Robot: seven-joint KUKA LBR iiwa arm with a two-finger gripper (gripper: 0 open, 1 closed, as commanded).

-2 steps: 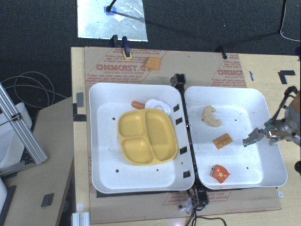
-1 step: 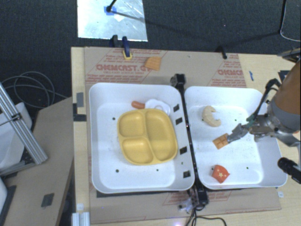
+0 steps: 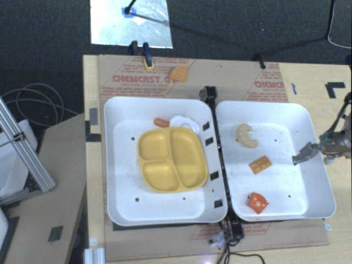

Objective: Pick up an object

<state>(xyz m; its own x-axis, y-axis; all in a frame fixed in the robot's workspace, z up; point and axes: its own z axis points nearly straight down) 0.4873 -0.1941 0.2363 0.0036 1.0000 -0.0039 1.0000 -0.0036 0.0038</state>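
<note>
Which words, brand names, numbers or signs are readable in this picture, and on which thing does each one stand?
"CHEMCAST": red print on the brown board under the bins, at its upper left; the letters after it are unclear.
"CHEMC...": the same red print at the board's upper right, cut off at the bin.
Smaller red lines below both prints: too blurred to read.
Food items, yellow tray, bins: no text visible.

Legible print: cardboard sheet under the bins.
Red lettering "CHEMCAST" reads on the cardboard sheet lying on the tabletop, upper left of centre in the frame, above the left bin; smaller red lines under it are too fine to read. A second red print of the same look, upper right, is partly cut by the right bin's rim.
</note>
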